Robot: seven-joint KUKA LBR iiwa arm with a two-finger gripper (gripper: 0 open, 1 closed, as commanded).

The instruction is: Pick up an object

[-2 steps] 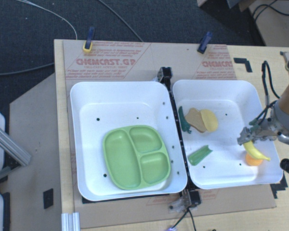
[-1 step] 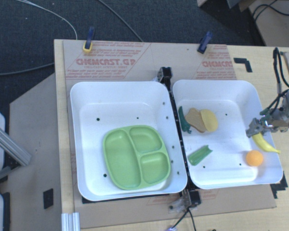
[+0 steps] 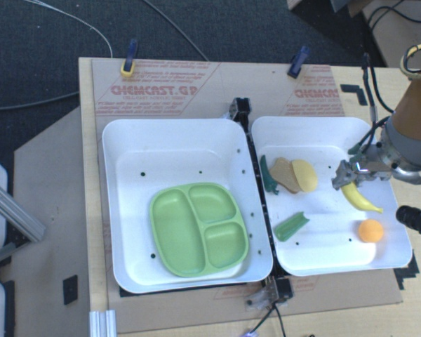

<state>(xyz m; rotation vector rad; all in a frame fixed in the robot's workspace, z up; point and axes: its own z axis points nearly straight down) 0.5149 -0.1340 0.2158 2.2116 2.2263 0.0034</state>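
Note:
My gripper (image 3: 346, 176) hangs low over the right side of the right bin (image 3: 316, 258), directly above the upper end of a yellow banana (image 3: 363, 200). The banana lies slantwise on the bin floor, and its top end disappears under the gripper. An orange ball (image 3: 370, 231) rests just below the banana. Further left lie a tan piece (image 3: 286, 175) touching a yellow piece (image 3: 306, 176), a dark green strip (image 3: 268, 175) by the bin's left wall, and a green pod-like piece (image 3: 290, 226).
The left bin (image 3: 126, 153) holds a light green divided plate (image 3: 196, 227). Black clips (image 3: 240, 108) sit where the two bins meet. The grey and orange arm (image 3: 414, 118) reaches in over the right bin's right rim.

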